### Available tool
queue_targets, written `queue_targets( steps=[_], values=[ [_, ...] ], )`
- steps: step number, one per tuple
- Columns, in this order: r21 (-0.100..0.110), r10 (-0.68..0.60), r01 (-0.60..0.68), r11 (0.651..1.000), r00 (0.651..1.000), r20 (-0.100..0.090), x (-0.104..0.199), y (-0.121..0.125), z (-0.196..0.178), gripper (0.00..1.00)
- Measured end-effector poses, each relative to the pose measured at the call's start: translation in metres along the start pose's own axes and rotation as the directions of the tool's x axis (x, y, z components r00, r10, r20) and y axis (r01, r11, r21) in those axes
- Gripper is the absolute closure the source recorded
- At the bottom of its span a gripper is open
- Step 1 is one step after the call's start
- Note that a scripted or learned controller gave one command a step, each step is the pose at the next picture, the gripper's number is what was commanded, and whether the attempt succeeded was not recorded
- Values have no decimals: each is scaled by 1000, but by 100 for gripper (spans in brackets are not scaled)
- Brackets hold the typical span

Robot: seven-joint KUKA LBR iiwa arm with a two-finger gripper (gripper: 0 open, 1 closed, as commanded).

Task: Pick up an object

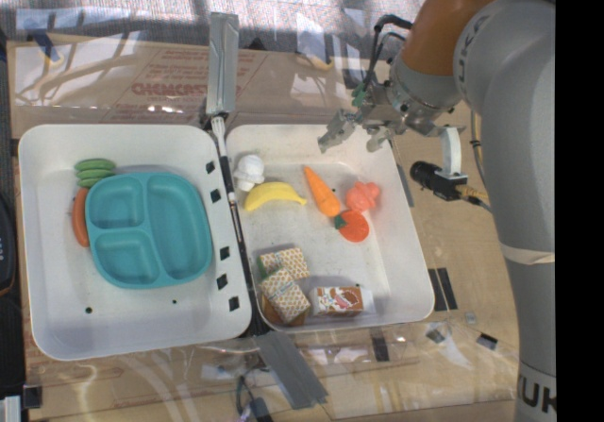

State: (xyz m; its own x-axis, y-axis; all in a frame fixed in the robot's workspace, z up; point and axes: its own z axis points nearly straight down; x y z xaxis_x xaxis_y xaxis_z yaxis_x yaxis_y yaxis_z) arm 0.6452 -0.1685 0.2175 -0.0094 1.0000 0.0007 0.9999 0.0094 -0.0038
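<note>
1. The gripper (357, 134) hung over the far edge of the right bin (415, 250), reaching in from the right; its two fingers stood apart, one (333, 135) splayed left, the other (377, 139) nearer the wrist; nothing sat between them
2. Below it, the right bin carried the goods; a yellow banana (274, 194) lay near the left wall, with a small white figure (249, 170) just beside it at the back
3. An orange carrot (322, 191) lay slantwise in the middle, well clear of the fingers; just right of it sat a salmon-coloured piece (363, 196) and a red-orange round piece (355, 227), the two touching or nearly so
4. At the front of that bin, waffle-patterned pieces (283, 283) sat stacked in the left corner; a small printed carton (338, 300) lay just beside them
5. Over in the left bin (47, 316), a teal divided tray (148, 227) filled the middle; a green pea pod (94, 169) rested at its back left corner, and an orange-brown sausage-like piece (79, 218) lay along its left side
6. A grey bar (222, 66) stood up behind the seam between the two bins
</note>
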Motion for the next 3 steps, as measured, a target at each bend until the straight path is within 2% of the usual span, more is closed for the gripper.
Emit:
queue_targets(
  steps=[1,2,3],
  values=[
    [-1,-118,118,993,993,1,-7,-42,125,0],
    [0,-121,121,993,993,0,-8,-42,116,100],
    [-5,-220,220,975,975,3,32,-5,-5,100]
  ],
)
